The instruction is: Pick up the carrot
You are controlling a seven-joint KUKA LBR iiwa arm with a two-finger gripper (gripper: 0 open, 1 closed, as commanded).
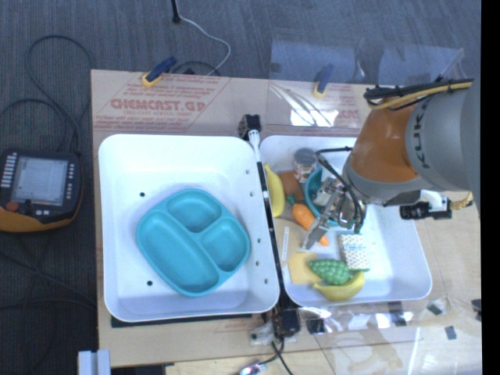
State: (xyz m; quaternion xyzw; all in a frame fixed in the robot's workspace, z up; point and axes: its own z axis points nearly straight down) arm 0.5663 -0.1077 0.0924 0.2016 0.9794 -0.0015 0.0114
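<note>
Carrot (pixel 304 216) just left of pincer (pixel 316 235) (touching?)

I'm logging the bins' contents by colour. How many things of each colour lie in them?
Orange: 1, the carrot
Yellow: 3, two bananas and a flat piece
Green: 1
Blue: 2, divided plate and bowl
Total: 7

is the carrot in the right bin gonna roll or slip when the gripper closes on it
Probably a stiff toy: the carrot looks smooth and tapered, so it may slip toward its thin end. It lies on its side, so a nudge from the gripper could roll it toward the banana.
</note>
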